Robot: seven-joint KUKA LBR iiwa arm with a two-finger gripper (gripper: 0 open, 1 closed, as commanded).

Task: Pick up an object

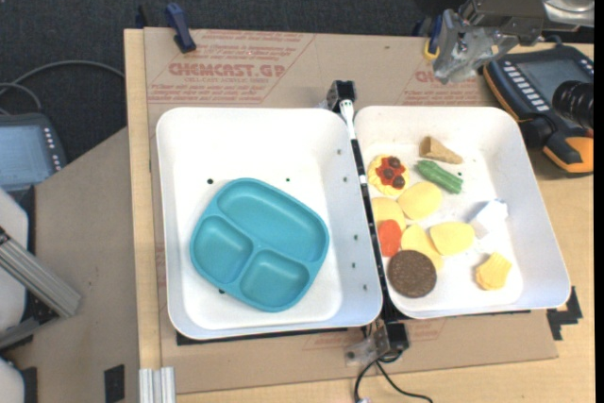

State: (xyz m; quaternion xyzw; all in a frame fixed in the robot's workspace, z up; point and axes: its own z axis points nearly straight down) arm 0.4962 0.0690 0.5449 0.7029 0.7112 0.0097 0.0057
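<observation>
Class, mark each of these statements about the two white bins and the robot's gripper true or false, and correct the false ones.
1. The blue divided plate lies in the left bin. True.
2. The gripper is down inside the right bin. False: it is beyond that bin's far edge, over the cardboard.
3. The brown round piece lies near the right bin's front edge. True.
4. The green piece lies on the blue divided plate. False: it lies in the right bin, among the toy food.
</observation>
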